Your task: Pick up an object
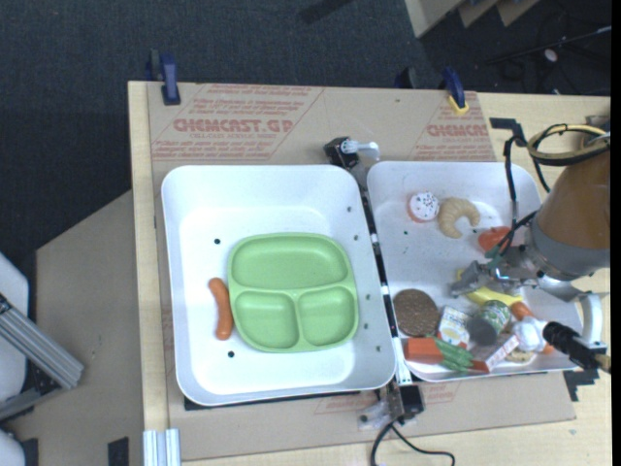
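Observation:
My gripper hangs low over the middle of the right bin, coming off the grey and orange arm at the right. Just below it lie a yellow piece and a green and white item. A brown round patty sits to its left. A croissant and a small white and pink round item lie at the far side of the bin. An orange-red piece sits against the arm. Nothing visible hangs from the gripper.
The left bin holds a green divided plate and an orange sausage to its left. A carrot-like piece and several packets crowd the right bin's near edge. Blue clamps hold the board at the back.

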